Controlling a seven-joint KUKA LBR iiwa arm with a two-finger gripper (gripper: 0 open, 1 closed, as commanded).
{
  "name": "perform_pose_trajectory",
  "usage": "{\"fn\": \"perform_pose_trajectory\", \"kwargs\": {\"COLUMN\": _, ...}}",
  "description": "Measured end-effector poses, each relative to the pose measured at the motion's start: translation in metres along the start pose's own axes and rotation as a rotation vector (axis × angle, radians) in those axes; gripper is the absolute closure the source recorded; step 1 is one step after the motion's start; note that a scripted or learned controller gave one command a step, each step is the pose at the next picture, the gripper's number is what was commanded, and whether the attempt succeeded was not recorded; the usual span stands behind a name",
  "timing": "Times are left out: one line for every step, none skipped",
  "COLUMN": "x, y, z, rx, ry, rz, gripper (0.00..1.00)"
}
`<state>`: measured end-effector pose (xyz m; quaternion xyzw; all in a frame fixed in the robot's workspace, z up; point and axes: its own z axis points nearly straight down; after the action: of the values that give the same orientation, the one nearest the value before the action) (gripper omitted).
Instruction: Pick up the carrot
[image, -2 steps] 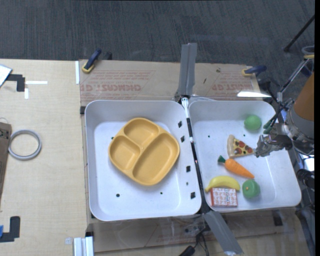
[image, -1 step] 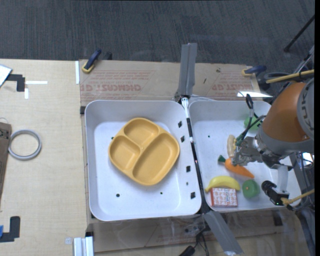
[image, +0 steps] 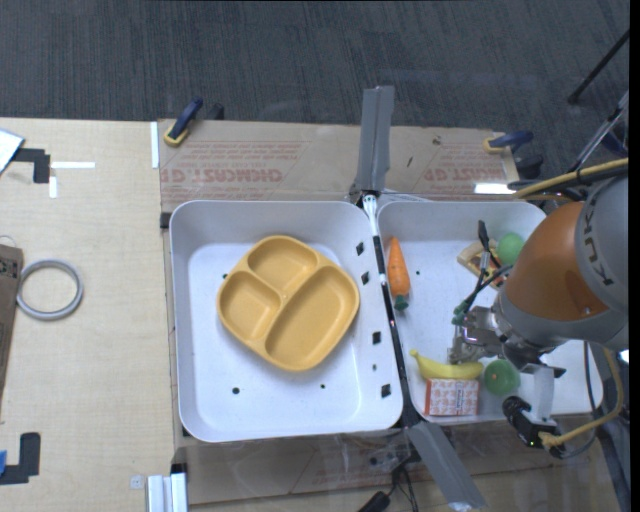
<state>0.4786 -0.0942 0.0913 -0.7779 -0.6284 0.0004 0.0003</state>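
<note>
Two shallow white bins are sitting side by side on the bench. The left bin (image: 200, 330) is holding a yellow divided plate (image: 288, 301) with three compartments, lying flat near the bin's middle.

The carrot (image: 398, 268) is lying in the right bin (image: 440, 222), against that bin's left wall, just beside the divider between the two bins. It is pointing lengthwise from far to near, with its green end at the near side. Nothing is touching it.

The grey arm with its orange band (image: 548, 268) is reaching in from the right and hanging over the right bin's near half. The gripper (image: 466, 338) is sitting low at the end of the wrist, well apart from the carrot, right above a yellow banana (image: 447, 368). The fingers are lost in the dark clutter of the wrist, so whether they are open or closed cannot be told, and nothing can be seen held between them.

Just beside the banana on its right, a green round fruit (image: 500, 376) is resting, and nearer than the banana a small red and white box (image: 453, 398) is lying flat. Further back, a second green object (image: 511, 247) is peeking out beside the orange band.

Outside the bins, a roll of grey tape (image: 47, 289) is lying on the bench at far left.
</note>
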Motion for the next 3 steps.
{"fn": "perform_pose_trajectory", "kwargs": {"x": 0.043, "y": -0.010, "z": -0.099, "rx": 0.001, "ry": -0.001, "rz": 0.098, "gripper": 0.00}}
{"fn": "perform_pose_trajectory", "kwargs": {"x": 0.042, "y": -0.009, "z": -0.107, "rx": 0.003, "ry": -0.003, "rz": 0.095, "gripper": 1.00}}
{"fn": "perform_pose_trajectory", "kwargs": {"x": -0.025, "y": 0.006, "z": -0.024, "rx": 0.004, "ry": -0.001, "rz": 0.165, "gripper": 1.00}}
